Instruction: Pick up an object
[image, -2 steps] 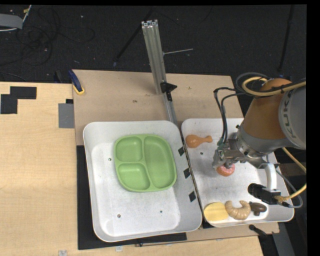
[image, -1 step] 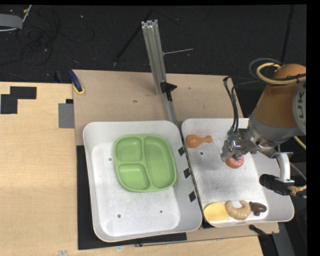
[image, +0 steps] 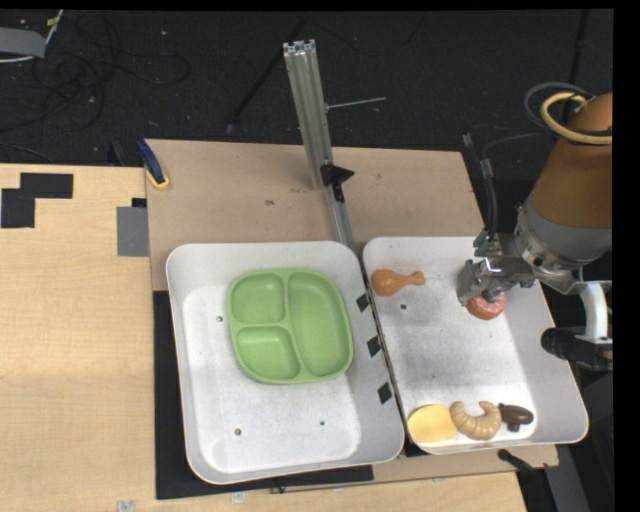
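Small red object (image: 488, 306) in right bin (image: 450, 350).

From where I sit, the metal two-finger gripper (image: 486, 285) sits right over the small round red thing (image: 487, 306), so I can see just the bottom of it. I cannot tell if the fingers are around it or only above it. The big grey and orange arm (image: 572, 195) runs off the right side. The little dark brown piece (image: 516, 415) is tucked partly behind the curly tan shrimp toy (image: 476, 420), and it is too small to name.
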